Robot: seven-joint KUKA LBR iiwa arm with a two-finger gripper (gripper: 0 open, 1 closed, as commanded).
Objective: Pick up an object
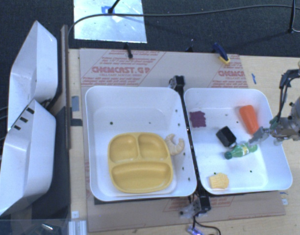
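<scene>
Camera view is showing the gripper (pixel 260 135) hanging low inside the right bin (pixel 282 180), reaching in from that bin's right side. Whether it is gripping anything I cannot tell at this size.

A green bottle (pixel 241 151) is lying on its side just below and to the left of the tip, its long axis running left to right with a slight upward tilt toward the gripper, so the near end is sitting almost under the tool. It is looking like a small bright green bottle with a paler band at the middle.

An orange block (pixel 248 118) is resting just above the tip, nearer the right bin's back wall. A black block (pixel 226 136) is lying left of the bottle.
</scene>
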